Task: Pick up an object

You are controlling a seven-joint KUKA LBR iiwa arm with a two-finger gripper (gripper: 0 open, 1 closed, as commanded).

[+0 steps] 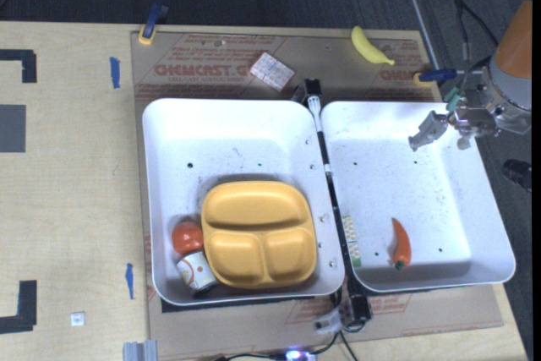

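Observation:
An orange chili pepper with a green stem lies near the front of the right bin. In the left bin, a yellow divided tray sits upside down or flat at the front. A red tomato-like object and a small white and orange cup are tucked against its left side. My gripper hangs over the far right part of the right bin, well behind the pepper. It is open, with nothing between its fingers.
A yellow banana and a small patterned card lie on the brown board behind the bins. Blue clamps grip the board's back edge. A black divider runs between the bins.

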